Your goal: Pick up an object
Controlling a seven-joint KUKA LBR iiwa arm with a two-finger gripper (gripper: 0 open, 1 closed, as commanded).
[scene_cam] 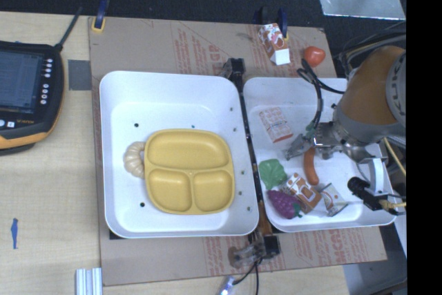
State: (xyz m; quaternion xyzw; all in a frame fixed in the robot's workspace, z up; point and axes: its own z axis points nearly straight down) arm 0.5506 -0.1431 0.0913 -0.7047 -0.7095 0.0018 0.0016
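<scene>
Looking down at two white bins sitting side by side on a cardboard sheet (173, 38). Got the arm (369, 97) coming in from the right, with the gripper (313, 143) parked low over the middle of the right bin (283, 97). Can't tell if that gripper is wide or narrow, too much dark cable and hardware bunched around it, and can't make out anything held in it either. Found the sausage (311, 169) lying on the bin floor just below the gripper in the view, close enough to maybe touch, hard to say. Pretty cramped along the front wall: green leafy thing (271, 173) up against the left wall, purple grapes (283, 202) near the front left corner, then a small carton (302, 191) and a second carton (333, 200) lined up toward the right. More breathing room toward the back, just a flat white packet (276, 124) with bare floor around it. Over in the left bin (173, 103), a yellow divided tray (188, 170) hogging the centre, a cream-coloured lump (133, 159) touching its left edge, and a bare strip along the back wall. Outside, past the right bin's back rim, another little carton (274, 43) and a red tomato (314, 55) on the cardboard. Off to the far left, a pendant (21, 93) on the bench, well apart from everything.
</scene>
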